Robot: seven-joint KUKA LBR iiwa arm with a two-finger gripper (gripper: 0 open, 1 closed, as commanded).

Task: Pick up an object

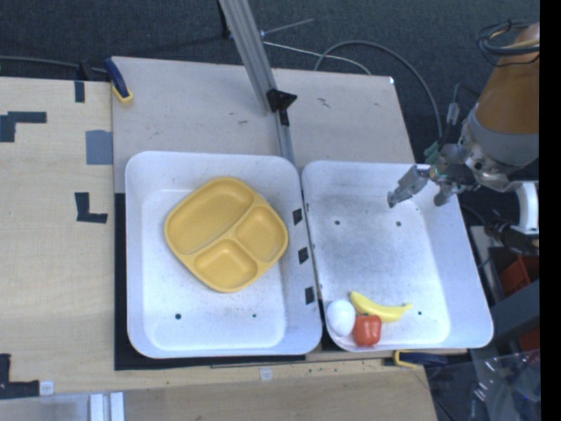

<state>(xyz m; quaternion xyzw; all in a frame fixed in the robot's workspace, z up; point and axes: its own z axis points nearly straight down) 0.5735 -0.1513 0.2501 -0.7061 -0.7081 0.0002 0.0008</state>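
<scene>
Two fingers (419, 191) look spread apart; a curved yellow banana (380, 307) lies left-right beside a smooth red pepper (368, 330).

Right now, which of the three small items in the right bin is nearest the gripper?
The banana: it lies uppermost in the cluster, toward the gripper; the egg and tomato sit lower.

Glossy yellow plastic tray (226, 233); scuffed matt white bins (386, 244)

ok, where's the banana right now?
The banana lies in the right bin, at its near edge, next to the red pepper and the white egg. The gripper is over the bin's far right corner.
</scene>
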